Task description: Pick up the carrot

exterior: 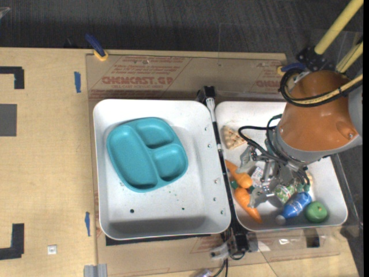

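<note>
Tool (pixel 260 184) hangs low in the right bin (pixel 337 180), beside the tapered orange carrot (pixel 244 202) by the left wall; its state I cannot tell. Blue bottle (pixel 295 205) and green apple (pixel 316 212) crowd close; a smooth teal plate (pixel 147 152) fills the left bin (pixel 115 212).

Glossy plastic teal tray (pixel 147 153), smooth white bins (pixel 109 209), matt cardboard (pixel 144 74)

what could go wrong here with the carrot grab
The carrot lies against the right bin's left wall, so a finger may strike the wall and not get around it. The blue bottle and green apple crowd close under the gripper, so it might nudge or close on one of them.
</note>
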`<state>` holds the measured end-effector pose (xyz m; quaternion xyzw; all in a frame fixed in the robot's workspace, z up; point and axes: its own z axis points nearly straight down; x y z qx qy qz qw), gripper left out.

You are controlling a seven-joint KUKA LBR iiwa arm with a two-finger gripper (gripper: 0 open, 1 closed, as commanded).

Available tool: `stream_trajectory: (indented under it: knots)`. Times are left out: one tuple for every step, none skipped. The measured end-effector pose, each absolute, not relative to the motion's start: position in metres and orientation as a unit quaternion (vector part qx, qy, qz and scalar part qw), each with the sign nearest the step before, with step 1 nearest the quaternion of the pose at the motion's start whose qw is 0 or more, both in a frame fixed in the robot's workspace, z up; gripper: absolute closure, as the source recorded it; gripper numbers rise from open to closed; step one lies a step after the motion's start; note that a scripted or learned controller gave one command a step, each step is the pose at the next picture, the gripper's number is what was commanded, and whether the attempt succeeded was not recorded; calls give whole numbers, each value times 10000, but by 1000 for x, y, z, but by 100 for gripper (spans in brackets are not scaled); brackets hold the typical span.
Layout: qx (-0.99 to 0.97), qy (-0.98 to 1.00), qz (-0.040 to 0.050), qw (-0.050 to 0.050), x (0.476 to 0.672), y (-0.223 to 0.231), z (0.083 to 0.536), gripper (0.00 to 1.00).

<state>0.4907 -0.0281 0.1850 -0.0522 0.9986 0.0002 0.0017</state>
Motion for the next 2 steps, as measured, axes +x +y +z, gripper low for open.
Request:
stream_trajectory:
  knots:
    - [-523,9986,2,17,491,-28,185,0]
    - [-523,9986,2,17,491,-28,185,0]
